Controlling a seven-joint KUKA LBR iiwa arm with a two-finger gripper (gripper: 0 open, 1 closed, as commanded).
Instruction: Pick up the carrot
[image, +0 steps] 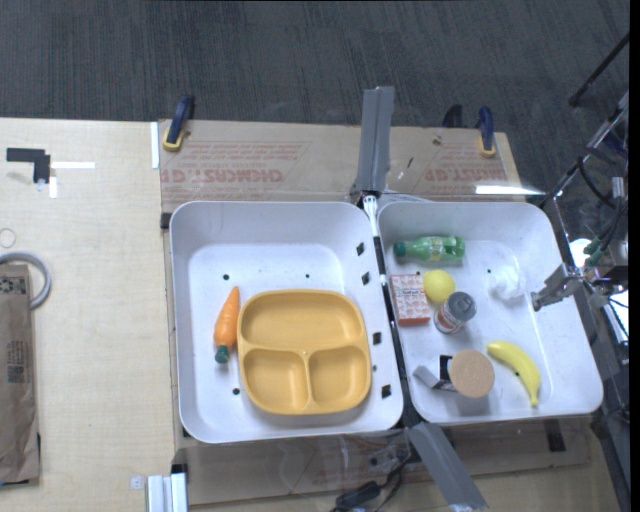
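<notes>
The carrot (227, 318) is orange with a green stem end pointing toward the near side. It lies on the floor of the left bin (200, 250), close to that bin's left wall and just left of a yellow divided plate (303, 352). Nothing touches it. A grey metal part that looks like my gripper (556, 291) pokes over the right rim of the right bin (560, 400), far to the right of the carrot. Its shape is too small and cluttered to read.
The right bin holds a green bottle (430, 248), a red and white box (409, 299), a yellow ball (439, 286), a can (455, 312), a banana (517, 368) and a tan round disc (470, 375). A grey divider post (375, 140) stands between the bins at the back.
</notes>
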